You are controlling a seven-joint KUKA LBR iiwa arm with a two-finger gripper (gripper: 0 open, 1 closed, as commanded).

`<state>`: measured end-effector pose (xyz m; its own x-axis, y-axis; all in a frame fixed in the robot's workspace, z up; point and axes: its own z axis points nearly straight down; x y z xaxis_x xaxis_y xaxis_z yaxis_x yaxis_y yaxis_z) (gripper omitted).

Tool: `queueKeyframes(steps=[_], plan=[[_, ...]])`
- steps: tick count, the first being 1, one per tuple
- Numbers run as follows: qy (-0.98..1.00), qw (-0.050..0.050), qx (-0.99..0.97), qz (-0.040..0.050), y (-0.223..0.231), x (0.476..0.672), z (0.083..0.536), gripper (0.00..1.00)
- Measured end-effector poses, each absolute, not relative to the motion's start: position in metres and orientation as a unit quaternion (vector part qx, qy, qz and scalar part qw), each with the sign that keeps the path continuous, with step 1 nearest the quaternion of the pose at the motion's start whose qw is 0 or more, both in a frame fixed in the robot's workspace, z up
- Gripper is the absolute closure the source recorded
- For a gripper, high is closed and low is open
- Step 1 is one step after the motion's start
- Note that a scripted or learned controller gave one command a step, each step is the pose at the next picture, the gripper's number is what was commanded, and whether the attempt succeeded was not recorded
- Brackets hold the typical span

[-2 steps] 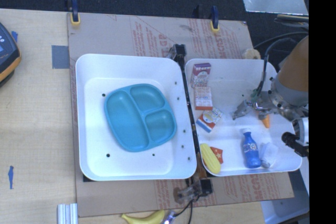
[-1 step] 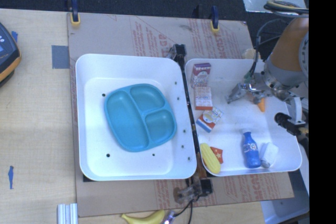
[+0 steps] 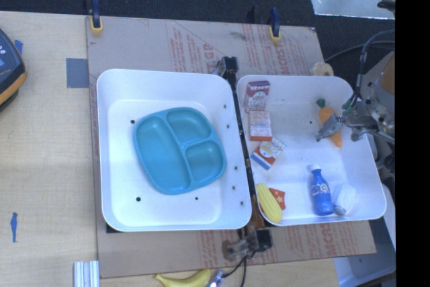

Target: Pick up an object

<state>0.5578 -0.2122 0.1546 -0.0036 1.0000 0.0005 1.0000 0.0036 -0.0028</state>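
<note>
Gripper (image 3: 334, 130): right centre of frame, low over the right bin (image 3: 295, 94); jaw spacing cannot be told.
Carrot (image 3: 327, 116): touching or just under the fingertips.
Advice: centre over carrot, close fully before lifting.
Bottle (image 3: 320, 190): lower right, well apart.

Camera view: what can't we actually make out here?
- Pincer, camera view: too small and blurred against the orange toy to judge any grip.
- Banana: cut off by the bottom edge.
- Small cartons: print too small to read.
- Black device: cut off by the left edge.
</note>
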Motion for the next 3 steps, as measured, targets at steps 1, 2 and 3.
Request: queueKeyframes(steps=[1, 2, 3], plan=[[-0.709, 0.003, -0.705, 0.0016, -0.201, 0.49, 0.091, 0.0], [-0.709, 0.001, -0.705, 0.0003, -0.16, 0.587, 0.094, 0.0], [-0.709, 0.002, -0.706, 0.0017, -0.2, 0.516, 0.091, 0.0]])
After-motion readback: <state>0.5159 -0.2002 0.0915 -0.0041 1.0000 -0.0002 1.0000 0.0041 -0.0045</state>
